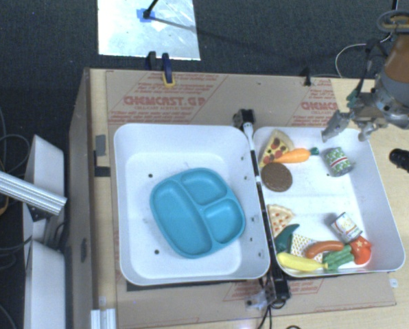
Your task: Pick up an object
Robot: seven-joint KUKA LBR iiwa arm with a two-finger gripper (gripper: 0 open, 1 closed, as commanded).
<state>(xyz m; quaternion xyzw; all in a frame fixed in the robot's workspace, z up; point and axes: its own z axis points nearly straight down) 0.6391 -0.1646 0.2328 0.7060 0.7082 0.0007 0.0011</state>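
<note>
My gripper (346, 131) hangs over the far right corner of the right bin (388, 214). Its two fingers are spread open, with nothing between them. Just below it lies a green and white can (338, 161). Further left in the same bin are a carrot (291, 156), a pizza slice (276, 145) and a brown round patty (276, 177). Near the front of this bin sit a second pizza slice (281, 218), a small can (345, 225), a sausage (320, 249), a banana (298, 261) and a red tomato (361, 251).
The left bin (132, 177) holds a blue divided plate (196, 211). A black clamp (246, 120) stands where the two bins meet at the back. Cables loop behind the arm at the upper right.
</note>
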